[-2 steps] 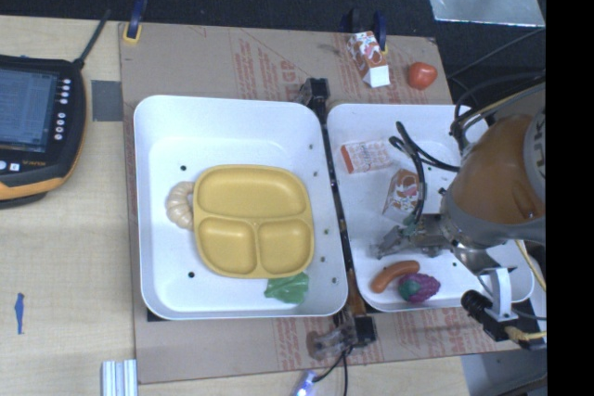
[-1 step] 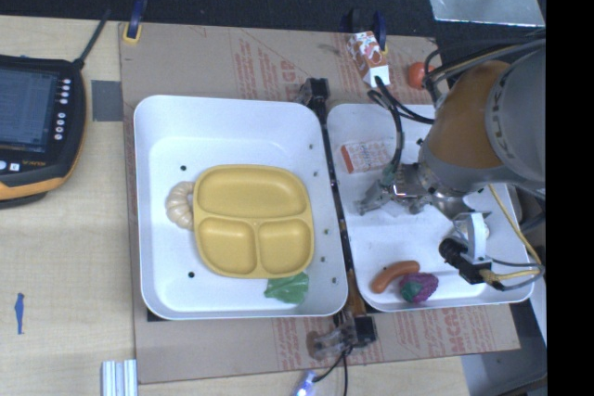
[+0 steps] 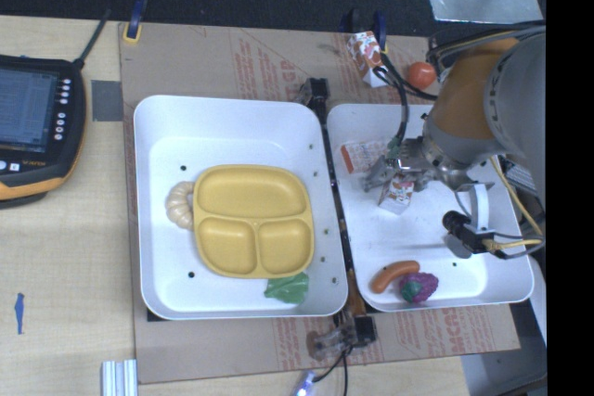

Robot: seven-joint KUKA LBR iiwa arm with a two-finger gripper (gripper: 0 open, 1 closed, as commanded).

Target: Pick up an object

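My gripper (image 3: 399,175) hangs over the upper middle of the right bin (image 3: 501,292), open, with its grey fingers (image 3: 376,178) spread to either side. A small white and red carton (image 3: 399,194) lies tilted right under it, between the fingertips, resting on the bin floor and not lifted. A red and white packet (image 3: 355,154) lies to the left of the gripper by the bin wall. At the bin's front sit an orange sausage (image 3: 394,274) and a purple grape bunch (image 3: 418,287). The arm's grey body and orange band (image 3: 464,97) cover the bin's upper right.
The left bin (image 3: 158,134) holds a yellow divided plate (image 3: 252,220), a beige bread piece (image 3: 178,204) at its left and a green item (image 3: 287,288) at the front. Behind the bins lie a small carton (image 3: 365,53) and a red ball (image 3: 422,74). A tablet (image 3: 32,125) sits far left.
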